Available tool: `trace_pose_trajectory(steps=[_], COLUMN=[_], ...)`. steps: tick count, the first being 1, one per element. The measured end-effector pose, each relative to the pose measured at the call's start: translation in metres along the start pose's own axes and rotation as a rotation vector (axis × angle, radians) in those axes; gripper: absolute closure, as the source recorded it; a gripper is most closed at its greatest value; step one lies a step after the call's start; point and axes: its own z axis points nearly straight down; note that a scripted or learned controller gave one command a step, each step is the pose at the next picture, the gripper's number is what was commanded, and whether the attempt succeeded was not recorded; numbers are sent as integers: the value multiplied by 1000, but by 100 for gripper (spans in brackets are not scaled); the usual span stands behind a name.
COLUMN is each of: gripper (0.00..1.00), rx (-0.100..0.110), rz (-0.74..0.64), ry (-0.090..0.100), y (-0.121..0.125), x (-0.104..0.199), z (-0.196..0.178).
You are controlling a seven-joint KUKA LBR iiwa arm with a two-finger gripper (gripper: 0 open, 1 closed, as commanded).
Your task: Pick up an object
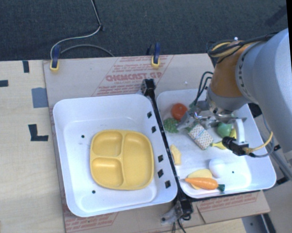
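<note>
Currently you're hovering the gripper (199, 118) center-right of frame, over the checkered block (200, 136) in the right bin (265, 171); can't tell its state. Descend straight, avoiding the tomato (179, 110).

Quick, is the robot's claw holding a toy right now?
Gripper: low in the right bin, among the toys; whether it grips anything cannot be told.
</note>
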Motion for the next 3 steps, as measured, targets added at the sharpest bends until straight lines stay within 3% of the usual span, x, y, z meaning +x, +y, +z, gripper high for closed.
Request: trace_pose_trajectory(steps=[2,3], gripper=[0,100], rx=[10,10], rz=[-3,-2], ry=[6,6], y=[-31,-31], x=[23,23], z=[5,-5])
